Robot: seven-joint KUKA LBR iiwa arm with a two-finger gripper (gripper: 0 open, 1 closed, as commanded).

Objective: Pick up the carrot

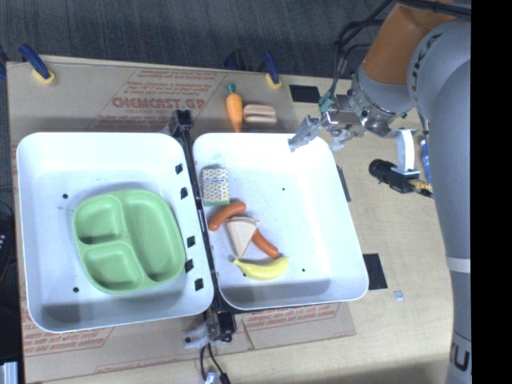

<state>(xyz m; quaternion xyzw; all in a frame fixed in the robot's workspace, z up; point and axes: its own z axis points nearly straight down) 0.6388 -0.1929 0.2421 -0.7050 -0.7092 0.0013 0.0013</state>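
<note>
Carrot (pixel 234 110) lies beyond the bins; pincer (pixel 301 139) hovers apart (grip state unclear).

The surface (pixel 384 326) is pale wood, with a printed cardboard sheet (pixel 144 94) laid flat over most of it. Two white bins sit on the cardboard, touching: the right bin (pixel 340 214) and, just left of it, the left bin (pixel 32 214). Behind the right bin's far rim, the carrot (pixel 234 110) lies on the cardboard, with a small sandwich (pixel 259 115) just beside it. Blue clamps (pixel 37 64) grip the cardboard's far edge.
</note>
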